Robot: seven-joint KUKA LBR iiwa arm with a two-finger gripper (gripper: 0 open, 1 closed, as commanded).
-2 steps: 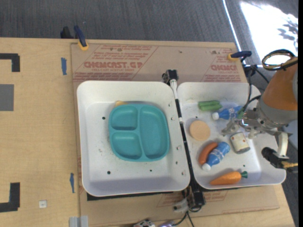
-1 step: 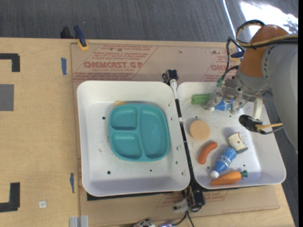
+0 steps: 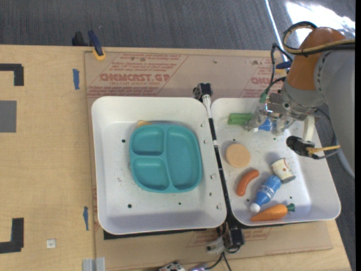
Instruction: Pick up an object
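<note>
Two white bins side by side; gripper [image 3: 267, 119] low over right bin's [image 3: 321, 205] far edge, beside green block [image 3: 239, 118]. Finger spread unreadable. Sausage [image 3: 246, 182], bottle [image 3: 265, 192], carrot [image 3: 272, 212] lie nearer.

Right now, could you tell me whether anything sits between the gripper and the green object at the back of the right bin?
Nothing visible does. The gripper hangs over the back of the right bin, just right of the green object. The tan disc and sausage lie nearer the camera, off that line.
</note>
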